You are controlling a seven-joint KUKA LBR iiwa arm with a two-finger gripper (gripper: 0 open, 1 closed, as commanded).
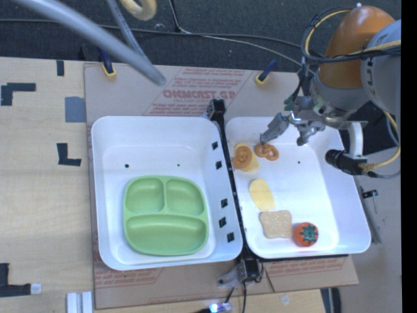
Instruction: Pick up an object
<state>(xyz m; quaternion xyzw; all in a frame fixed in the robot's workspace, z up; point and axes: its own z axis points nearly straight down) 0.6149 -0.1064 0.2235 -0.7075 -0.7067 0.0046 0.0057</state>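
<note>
In the right bin [326,194] lie several food pieces. A brown pretzel [266,151] and an orange croissant-like piece [244,157] sit near the far left corner. Below them are a pale yellow slice [261,193], a tan slice of bread [276,223] and a red tomato [305,233] near the front. My gripper [288,131] hangs over the far part of this bin, open, its left finger just above and right of the pretzel. Nothing is between its fingers.
The left bin [107,175] holds a green divided plate [165,214]. A black divider with clips [225,181] runs between the bins. A grey tube [85,25] crosses the upper left. Cardboard and a wooden bench surround the bins.
</note>
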